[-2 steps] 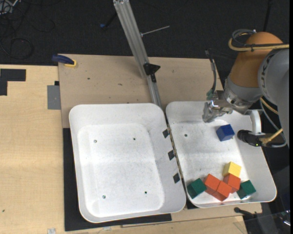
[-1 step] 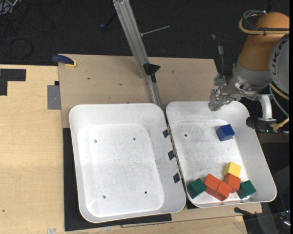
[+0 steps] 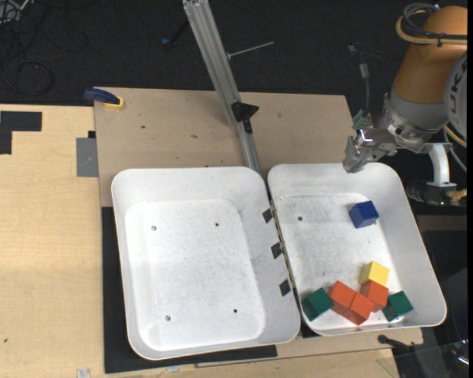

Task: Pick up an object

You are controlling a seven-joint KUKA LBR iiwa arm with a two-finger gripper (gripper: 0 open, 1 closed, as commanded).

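Right bin holds blue cube, near claw above its rim.

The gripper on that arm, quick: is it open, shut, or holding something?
Gripper: cannot be told from here; it hangs over the right bin's far rim.

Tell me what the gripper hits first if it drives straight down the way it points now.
Probably the far rim of the right bin: the gripper hangs over that edge, though depth is unclear. The blue block sits nearer the camera.
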